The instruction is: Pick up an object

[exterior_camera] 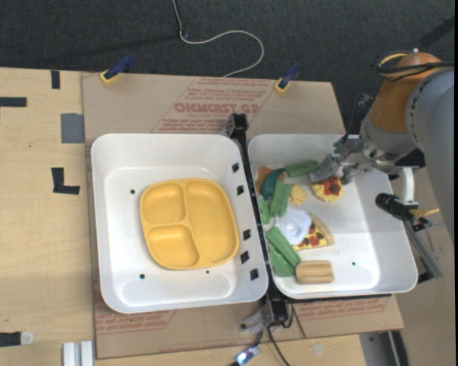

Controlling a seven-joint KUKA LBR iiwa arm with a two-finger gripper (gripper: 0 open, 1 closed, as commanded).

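Observation:
The right white bin holds several toy foods. A small red and yellow piece lies near its back right, and my gripper hangs directly over it, at or just above its top. A long green pod lies just left of the gripper. Further left are a green piece, an orange piece and a small yellow piece. Toward the front lie a white lump, a pizza slice, a green cucumber and a tan bread roll.
The left white bin holds a yellow divided plate. A black divider with clips separates the two bins. The bins rest on cardboard held by clamps at the back. The arm comes in over the right bin's right rim.

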